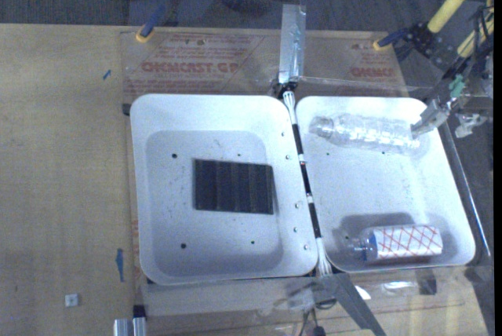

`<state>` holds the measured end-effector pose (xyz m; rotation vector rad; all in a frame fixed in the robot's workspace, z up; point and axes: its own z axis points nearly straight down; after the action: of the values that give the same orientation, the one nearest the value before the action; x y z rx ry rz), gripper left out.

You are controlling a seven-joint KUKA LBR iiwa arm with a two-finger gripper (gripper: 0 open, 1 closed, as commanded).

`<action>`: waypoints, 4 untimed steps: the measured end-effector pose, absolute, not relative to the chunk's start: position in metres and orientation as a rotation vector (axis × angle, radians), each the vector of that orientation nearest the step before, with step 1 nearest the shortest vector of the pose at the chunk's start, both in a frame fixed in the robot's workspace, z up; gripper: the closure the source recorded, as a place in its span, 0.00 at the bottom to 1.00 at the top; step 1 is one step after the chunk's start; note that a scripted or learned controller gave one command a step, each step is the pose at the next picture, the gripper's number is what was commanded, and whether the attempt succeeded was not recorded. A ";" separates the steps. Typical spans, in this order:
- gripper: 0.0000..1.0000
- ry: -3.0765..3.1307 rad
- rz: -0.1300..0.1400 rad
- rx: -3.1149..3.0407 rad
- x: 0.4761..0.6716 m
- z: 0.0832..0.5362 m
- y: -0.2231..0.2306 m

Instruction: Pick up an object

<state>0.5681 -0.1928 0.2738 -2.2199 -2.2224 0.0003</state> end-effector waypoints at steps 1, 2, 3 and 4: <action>0.00 -2.123 0.001 -2.314 0.506 0.262 -0.115; 0.00 -2.188 0.001 -2.254 0.487 0.143 -0.104; 0.00 -2.168 -0.001 -2.277 0.548 0.179 -0.181; 0.00 -2.079 0.035 -2.320 0.625 0.109 -0.137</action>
<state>0.6245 -0.1367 0.1092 -2.3201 -2.0792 0.0350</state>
